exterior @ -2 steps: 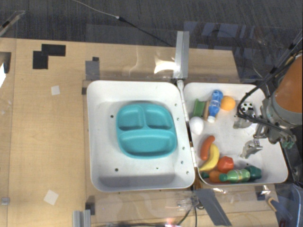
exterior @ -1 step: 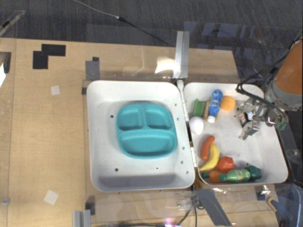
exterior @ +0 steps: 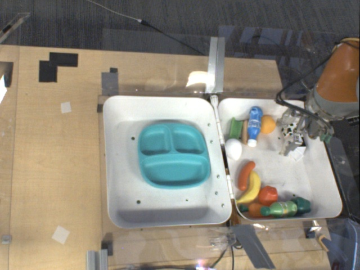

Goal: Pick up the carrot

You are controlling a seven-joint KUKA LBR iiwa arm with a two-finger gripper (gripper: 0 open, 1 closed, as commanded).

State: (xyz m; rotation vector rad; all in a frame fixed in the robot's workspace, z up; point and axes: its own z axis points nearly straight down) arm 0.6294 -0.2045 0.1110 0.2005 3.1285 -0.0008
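Observation:
The carrot [exterior: 245, 175], a short orange-red piece, lies in the right bin [exterior: 320, 176] near its left wall, just above a yellow banana [exterior: 251, 189]. My gripper [exterior: 292, 142] hangs over the upper right part of the same bin, to the right of and farther back than the carrot, apart from it. Nothing shows in its grasp. The orange wrist band [exterior: 339, 77] sits above it at the right edge.
Around the carrot are a white egg [exterior: 233, 149], a red fruit [exterior: 268, 194] and a green bottle [exterior: 286, 208]. A blue bottle [exterior: 255, 125], an orange ball [exterior: 268, 124] and a green item [exterior: 235, 128] lie at the back. The left bin [exterior: 121, 151] holds a teal tray [exterior: 172, 153].

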